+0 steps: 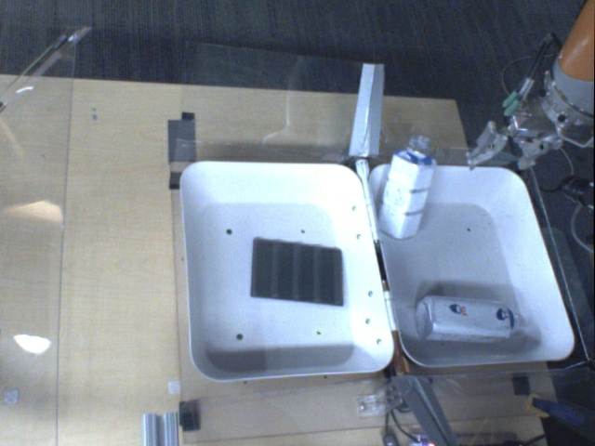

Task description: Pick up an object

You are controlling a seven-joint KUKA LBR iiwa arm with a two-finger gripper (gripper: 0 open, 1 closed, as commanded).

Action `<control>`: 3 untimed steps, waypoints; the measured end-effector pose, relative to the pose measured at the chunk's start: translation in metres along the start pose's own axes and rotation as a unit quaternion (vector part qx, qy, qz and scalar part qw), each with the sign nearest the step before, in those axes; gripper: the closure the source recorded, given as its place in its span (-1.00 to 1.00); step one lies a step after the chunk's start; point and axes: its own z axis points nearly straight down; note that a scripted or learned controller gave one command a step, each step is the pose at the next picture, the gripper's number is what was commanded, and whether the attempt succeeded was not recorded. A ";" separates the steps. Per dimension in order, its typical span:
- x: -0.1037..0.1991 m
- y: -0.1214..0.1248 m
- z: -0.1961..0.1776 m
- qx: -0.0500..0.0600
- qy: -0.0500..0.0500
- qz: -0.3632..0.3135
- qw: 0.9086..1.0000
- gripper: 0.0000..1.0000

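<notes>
Wooden bench [102,277] w/ two white bins side by side under dark carpet. Gripper [509,147] sits at approx 1 o'clock, over the right bin's [535,240] far edge, fingers spread apart w/ nothing between them. Bottle [407,191] leans at that bin's 11 o'clock corner, can [465,317] lies at its 6 o'clock; left bin [214,240] has a dark ribbed pad [297,271] mid-floor.

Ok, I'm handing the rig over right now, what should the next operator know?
Gripper: above the far right corner of the right bin, fingers spread, holding nothing.
Right bin: a white bottle leaning at the far left corner, a silver can lying on its side near the front.
Left bin: a dark ridged pad lying flat.
Done: nothing picked yet.
Left: descend, grasp one object, lift.
</notes>
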 end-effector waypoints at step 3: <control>0.004 0.018 0.188 0.008 -0.003 -0.224 0.975 -1.00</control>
